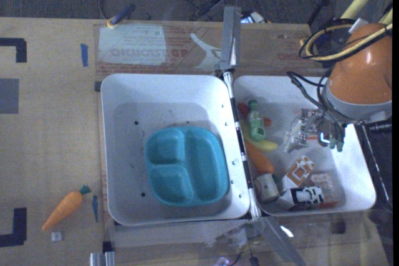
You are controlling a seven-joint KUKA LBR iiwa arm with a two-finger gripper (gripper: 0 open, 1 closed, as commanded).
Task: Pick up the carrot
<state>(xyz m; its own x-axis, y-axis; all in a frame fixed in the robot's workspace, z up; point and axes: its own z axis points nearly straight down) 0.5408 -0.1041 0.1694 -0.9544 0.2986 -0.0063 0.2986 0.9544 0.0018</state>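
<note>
Nearest, at the lower left of the frame, a carrot (62, 210) lies on the bare table (50, 134), well apart from both bins and far from my jaws (312, 134). A second orange, carrot-like piece (259, 159) lies inside the right bin (358, 190), against its left wall; I judge either could be the task's thing.

Lower right, the right bin holds a clutter: a small grey can (267, 186), a black-and-white packet (308, 195), an orange-and-white patterned piece (302, 169), a yellow piece (268, 145) touching the orange one, and a green bottle (255, 124) further up.

Centre, the left bin (118, 103) carries a blue compartment tray (186, 165); its three compartments hold nothing I can see.

My jaws hang over the middle of the right bin, to the right of the orange piece. Whether they stand apart or together I cannot tell; nothing shows between them.

Risks, as I judge them: the orange piece sits hard against the bin wall and crowded by the yellow piece and the can, so a descent could strike the wall or pinch a neighbour. The table carrot may lie beyond comfortable reach.
</note>
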